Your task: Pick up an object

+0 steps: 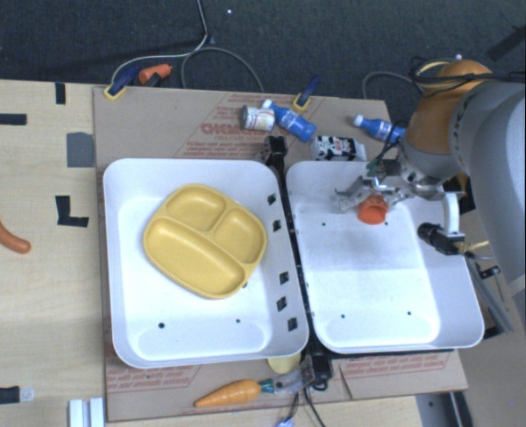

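Judging by its look, the small orange-red object (372,211) in the right bin (383,327) is a light, rigid plastic piece, probably a toy, smooth enough to slip out of a shallow pinch. It seems unlikely to break. Best hold, as I read it: across its narrow width, low on the body, fingers straddling it from above, since it looks rounded and could roll or squirt sideways if caught near its top.

Appearance: short, stubby, orange-red, roughly cup- or plug-shaped; finer detail is too small to make out. It lies in the upper part of the right bin, toward the back wall, just under the gripper (376,193).

Tool state: the gripper sits directly above and touching or almost touching the object. Metal parts splay to either side of it, but whether the tool is released or clenched on the piece cannot be told from this slant. No firm grasp is evident.

Other contents, relative to the right bin: the left bin (125,327) adjoins it and holds a yellow divided plate (206,238). A blue-and-white bottle (280,118) lies on the cardboard behind the two bins. A toy carrot (229,393) lies in front, near the seam.
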`<action>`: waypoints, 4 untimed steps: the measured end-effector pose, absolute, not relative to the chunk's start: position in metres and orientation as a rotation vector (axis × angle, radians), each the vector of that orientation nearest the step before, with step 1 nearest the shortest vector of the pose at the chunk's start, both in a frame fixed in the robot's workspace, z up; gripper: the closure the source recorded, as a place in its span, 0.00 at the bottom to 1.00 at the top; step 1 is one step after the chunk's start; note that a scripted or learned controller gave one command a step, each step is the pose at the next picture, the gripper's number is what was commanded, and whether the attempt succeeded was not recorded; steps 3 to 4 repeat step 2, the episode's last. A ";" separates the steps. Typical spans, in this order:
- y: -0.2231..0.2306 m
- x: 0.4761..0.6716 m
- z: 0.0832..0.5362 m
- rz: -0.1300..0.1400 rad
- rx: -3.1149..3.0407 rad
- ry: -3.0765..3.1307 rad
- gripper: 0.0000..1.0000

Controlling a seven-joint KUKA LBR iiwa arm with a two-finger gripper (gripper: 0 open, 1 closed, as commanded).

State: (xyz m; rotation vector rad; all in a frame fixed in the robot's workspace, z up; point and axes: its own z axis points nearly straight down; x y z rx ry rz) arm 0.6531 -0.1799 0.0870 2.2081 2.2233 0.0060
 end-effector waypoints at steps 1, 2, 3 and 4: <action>-0.182 0.651 0.098 0.004 2.210 2.221 1.00; -0.117 0.667 0.149 0.007 2.212 2.229 1.00; -0.117 0.667 0.149 0.007 2.212 2.229 1.00; -0.117 0.667 0.149 0.007 2.212 2.229 1.00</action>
